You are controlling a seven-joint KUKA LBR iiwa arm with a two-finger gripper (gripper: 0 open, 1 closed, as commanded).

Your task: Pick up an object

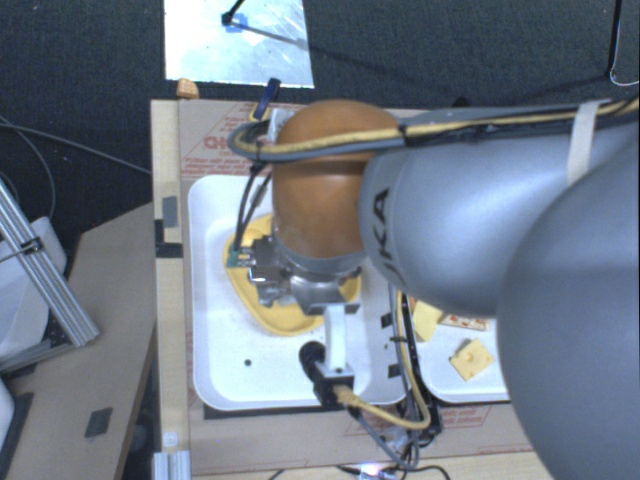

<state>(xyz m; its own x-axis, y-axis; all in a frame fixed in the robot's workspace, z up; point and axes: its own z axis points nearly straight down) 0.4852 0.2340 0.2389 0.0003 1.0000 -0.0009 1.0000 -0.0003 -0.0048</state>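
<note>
The grey arm (pixel 480 218) is the biggest thing here, sweeping in from the right and covering most of what lies on that side of the gripper (pixel 300 280). Its orange band (pixel 320 188) sits directly above the gripper, with a bundle of cables (pixel 330 143) running across the top of the band. The gripper points down into the left bin (pixel 212 268), whose white floor spreads out to the left of and below the gripper. The wrist hides its business end, so I cannot tell whether it is open, closed or clamped on anything.

The right bin (pixel 470 400) shows as a strip to the lower right of the gripper, under the arm. A shiny silver sheet (pixel 235 28) lies on the dark floor well above and left of the gripper, beyond the bench. An aluminium rail (pixel 40 278) leans far off to the gripper's left.

A flat yellow object (pixel 285 320) lies in the left bin directly under the gripper, its rim poking out on the left and below; whether the two touch is hidden. A white bracket (pixel 338 343) hangs just below the gripper. In the right bin, to the gripper's right, are a yellow piece (pixel 428 320) and, a little further off and lower, a small yellow block (pixel 470 358)
</note>
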